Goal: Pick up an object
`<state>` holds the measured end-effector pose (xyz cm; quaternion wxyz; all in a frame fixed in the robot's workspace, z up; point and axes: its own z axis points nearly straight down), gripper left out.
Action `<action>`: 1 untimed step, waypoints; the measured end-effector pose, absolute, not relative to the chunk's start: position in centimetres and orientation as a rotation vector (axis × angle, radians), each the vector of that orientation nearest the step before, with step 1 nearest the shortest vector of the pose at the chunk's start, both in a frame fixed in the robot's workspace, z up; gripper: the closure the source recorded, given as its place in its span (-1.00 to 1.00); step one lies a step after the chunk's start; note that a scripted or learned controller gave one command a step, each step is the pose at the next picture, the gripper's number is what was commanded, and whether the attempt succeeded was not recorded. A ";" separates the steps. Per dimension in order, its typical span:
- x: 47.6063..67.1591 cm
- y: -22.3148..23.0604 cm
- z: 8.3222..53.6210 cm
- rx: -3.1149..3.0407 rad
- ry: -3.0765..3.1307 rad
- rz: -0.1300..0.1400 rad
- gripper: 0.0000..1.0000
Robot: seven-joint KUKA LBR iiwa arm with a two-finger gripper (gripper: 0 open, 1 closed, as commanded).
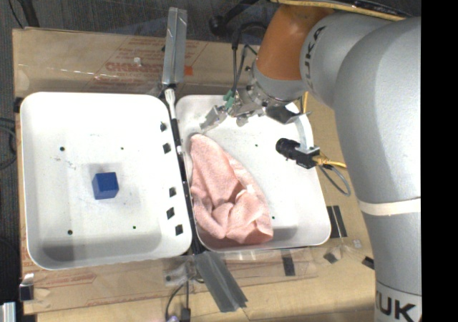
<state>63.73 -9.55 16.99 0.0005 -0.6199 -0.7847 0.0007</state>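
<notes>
Two candidates on the desk: a pink cloth (227, 195) in the right bin (309, 192) and a blue cube (105, 184) in the left bin (43, 170). I take the cloth as target, since the gripper (227, 109) hangs over the right bin's far-left corner, just beyond the cloth's far end and apart from it. Gripper carries nothing; whether it is wide or narrow I cannot tell from this view.

Cloth lies along the right bin's left wall, reaching to the near edge. Long axis runs far-to-near, tilting slightly right at the near end, where it bunches into thick folds; far end is flatter and narrower.

Judgement: light, soft, limp, not fragile, will sag and drape when lifted. Best hold is a raised fold in the bunched near part, pinched from above; flat areas give little to grip.
</notes>
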 end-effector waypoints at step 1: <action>62.5 -11.5 9.1 -1.906 -2.493 0.005 -1.00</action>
